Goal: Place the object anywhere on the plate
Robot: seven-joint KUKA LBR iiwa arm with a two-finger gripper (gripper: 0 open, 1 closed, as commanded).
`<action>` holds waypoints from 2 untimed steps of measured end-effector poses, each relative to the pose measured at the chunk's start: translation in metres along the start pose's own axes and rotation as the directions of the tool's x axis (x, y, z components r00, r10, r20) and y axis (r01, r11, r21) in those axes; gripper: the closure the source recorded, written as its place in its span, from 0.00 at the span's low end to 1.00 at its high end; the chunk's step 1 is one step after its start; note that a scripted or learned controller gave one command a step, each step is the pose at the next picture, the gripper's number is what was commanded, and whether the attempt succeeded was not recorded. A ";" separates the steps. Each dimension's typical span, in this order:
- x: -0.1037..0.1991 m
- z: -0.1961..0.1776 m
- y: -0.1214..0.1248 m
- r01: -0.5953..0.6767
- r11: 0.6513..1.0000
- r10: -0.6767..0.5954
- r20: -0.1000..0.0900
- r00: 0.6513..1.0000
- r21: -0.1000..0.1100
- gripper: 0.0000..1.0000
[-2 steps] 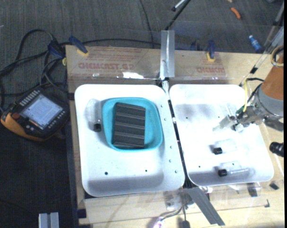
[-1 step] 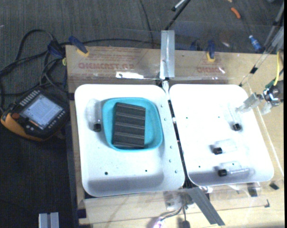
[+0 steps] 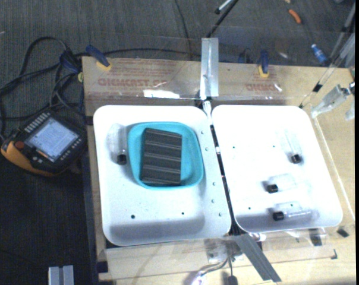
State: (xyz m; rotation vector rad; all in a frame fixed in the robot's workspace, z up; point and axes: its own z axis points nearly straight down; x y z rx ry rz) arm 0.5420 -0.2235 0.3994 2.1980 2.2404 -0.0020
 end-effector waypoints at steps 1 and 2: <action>0.000 0.087 -0.025 -0.139 0.990 0.139 0.000 0.990 0.003 0.00; 0.000 0.087 -0.025 -0.139 0.990 0.139 0.001 0.990 0.003 0.00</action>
